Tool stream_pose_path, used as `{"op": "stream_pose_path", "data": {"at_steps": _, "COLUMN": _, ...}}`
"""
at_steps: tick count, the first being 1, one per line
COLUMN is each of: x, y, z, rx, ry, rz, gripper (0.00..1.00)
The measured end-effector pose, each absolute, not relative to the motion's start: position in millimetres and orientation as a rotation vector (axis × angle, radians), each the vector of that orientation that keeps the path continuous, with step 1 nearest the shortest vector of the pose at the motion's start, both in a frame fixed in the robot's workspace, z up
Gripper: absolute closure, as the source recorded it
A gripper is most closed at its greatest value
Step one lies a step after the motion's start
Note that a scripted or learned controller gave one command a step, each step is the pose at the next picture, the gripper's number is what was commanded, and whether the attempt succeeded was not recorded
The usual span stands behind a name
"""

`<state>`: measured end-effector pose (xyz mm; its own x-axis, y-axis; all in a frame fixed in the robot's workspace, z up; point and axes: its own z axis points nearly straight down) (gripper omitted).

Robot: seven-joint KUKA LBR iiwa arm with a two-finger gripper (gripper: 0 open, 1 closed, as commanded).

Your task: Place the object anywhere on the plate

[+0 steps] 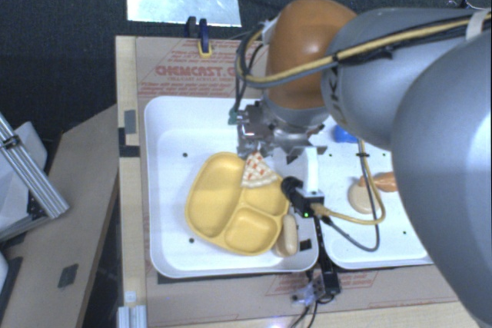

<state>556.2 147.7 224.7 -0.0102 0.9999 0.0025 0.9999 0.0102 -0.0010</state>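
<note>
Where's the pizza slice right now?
The pizza slice sits at the upper right rim of the yellow plate in the left bin, just below the gripper.

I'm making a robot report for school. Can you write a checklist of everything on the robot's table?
Surface: two white bins, left bin, right bin, on a cardboard sheet.
Job's things: yellow plate with sections in the left bin; pizza slice at its upper right edge.
Clutter: tan bread roll beside the plate; beige object, orange object and blue object in the right bin.
Grippers: gripper right above the pizza slice.
Cables: yellow cable, black cable.
Surroundings: metal rail at left.
</note>
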Motion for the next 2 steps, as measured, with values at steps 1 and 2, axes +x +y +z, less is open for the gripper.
{"op": "stream_pose_path", "data": {"at_steps": 1, "x": 542.7, "y": 138.5, "z": 233.0, "rx": -2.220, "ry": -2.222, "rz": 0.000, "gripper": 1.00}}
{"op": "stream_pose_path", "data": {"at_steps": 2, "x": 543.1, "y": 138.6, "z": 232.7, "rx": -2.220, "ry": -2.222, "rz": 0.000, "gripper": 0.00}}
